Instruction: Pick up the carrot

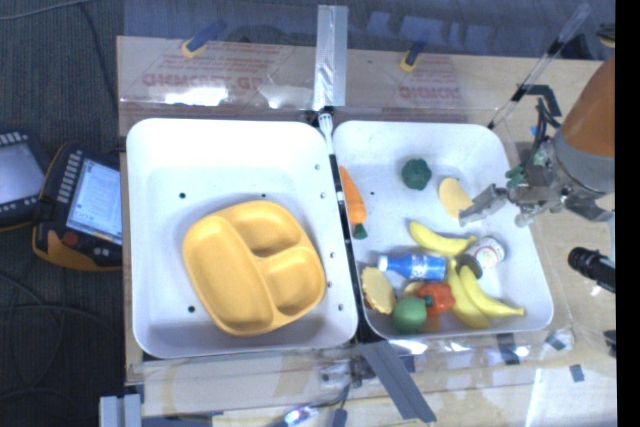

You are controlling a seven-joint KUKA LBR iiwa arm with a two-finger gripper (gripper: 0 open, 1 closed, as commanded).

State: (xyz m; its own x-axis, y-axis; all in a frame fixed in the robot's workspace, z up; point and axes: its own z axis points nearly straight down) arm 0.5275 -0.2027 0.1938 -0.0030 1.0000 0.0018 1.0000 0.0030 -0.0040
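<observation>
Camera view: carrot (pixel 351 200) hugs right bin's (pixel 480 137) left wall.

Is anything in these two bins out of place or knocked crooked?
Mostly tidy. The carrot lies pressed against the right bin's left wall, apart from the other food heaped at the near side. The yellow tray sits askew in the left bin.

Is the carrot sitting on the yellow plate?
No, the carrot lies in the right bin against its left wall, while the yellow plate is in the left bin.
</observation>
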